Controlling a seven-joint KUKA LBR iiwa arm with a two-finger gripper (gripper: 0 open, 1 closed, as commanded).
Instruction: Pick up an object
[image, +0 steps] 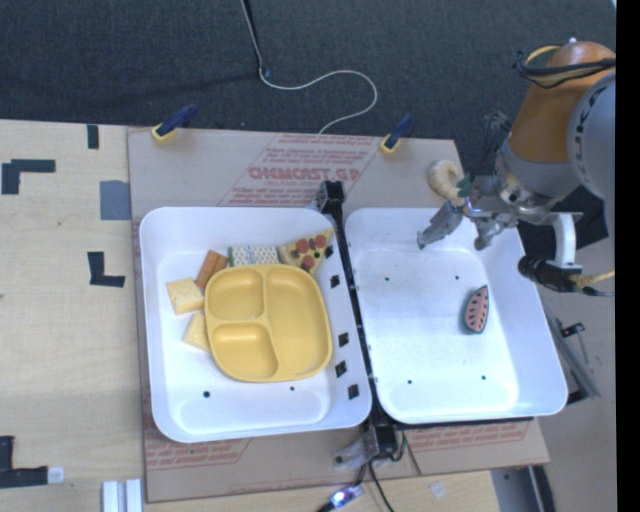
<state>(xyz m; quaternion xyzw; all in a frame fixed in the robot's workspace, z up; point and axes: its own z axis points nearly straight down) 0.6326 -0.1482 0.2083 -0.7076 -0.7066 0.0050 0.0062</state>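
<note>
The gripper (460, 235) is hanging over the far edge of the right bin (520, 385), with its two dark fingers (433, 233) spread apart and pinching nothing; one fingertip is pointing down toward the left and the other (486, 238) is sitting a little to the right. The nearest candidate for picking is lying in the same bin: a small slice-shaped toy (475, 309), grey and reddish with dark specks, resting flat on the white floor toward the bin's right side. From the fingers it is lying nearer to the viewer and slightly to the right, apart from them, with bare bin floor in between. Its long axis is running roughly far to near, tilted slightly, so the spread fingers would probably need to be closing across its short width, from left and right. The left bin (160, 300) is holding a yellow divided plate (268, 322) with small food-like pieces crowding its far and left rim, among them a pale block (184, 295), all well away from the fingers across the divider between the bins. Judging by position, the slice is the more reachable target, calling for a short move toward the near side and then a descent
</note>
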